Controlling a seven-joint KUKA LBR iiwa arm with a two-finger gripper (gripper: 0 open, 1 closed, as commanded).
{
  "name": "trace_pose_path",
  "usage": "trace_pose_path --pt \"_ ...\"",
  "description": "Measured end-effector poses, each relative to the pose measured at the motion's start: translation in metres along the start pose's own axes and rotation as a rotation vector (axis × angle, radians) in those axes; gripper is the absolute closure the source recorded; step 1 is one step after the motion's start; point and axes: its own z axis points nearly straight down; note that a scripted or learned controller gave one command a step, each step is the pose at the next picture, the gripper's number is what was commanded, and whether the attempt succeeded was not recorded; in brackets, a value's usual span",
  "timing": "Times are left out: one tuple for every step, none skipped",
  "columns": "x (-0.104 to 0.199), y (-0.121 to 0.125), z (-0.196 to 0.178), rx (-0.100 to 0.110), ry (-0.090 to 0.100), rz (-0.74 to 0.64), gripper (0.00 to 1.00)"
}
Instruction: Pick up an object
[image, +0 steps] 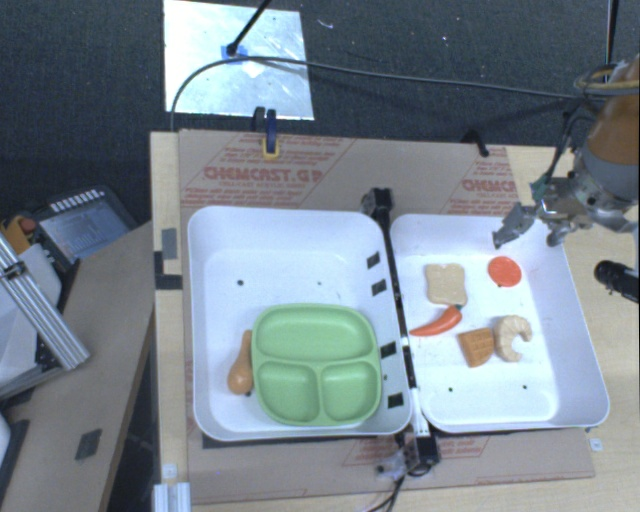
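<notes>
The pincer (533, 226) hangs over the far edge of the right bin (570, 400), fingers spread and holding nothing. Just below it lies a red disc (505, 271); left of that a bread slice (445, 284), with a red chilli (437, 323), wedge (477, 347) and pale croissant (514, 336) nearer the camera. Well left of the pincer, the left bin (280, 240) carries a green divided tray (316, 363).

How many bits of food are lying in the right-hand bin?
5. A bread slice and a red disc lie toward the back; a red pepper sits near the divider; an orange wedge and a pale curled piece lie side by side in front.
</notes>
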Motion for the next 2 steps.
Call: trace_pose_path --pt "0.007 0.004 0.059 0.004 0.001 -0.003 0.0" --pt "0.007 0.005 0.1 0.002 0.0 0.0 0.0"
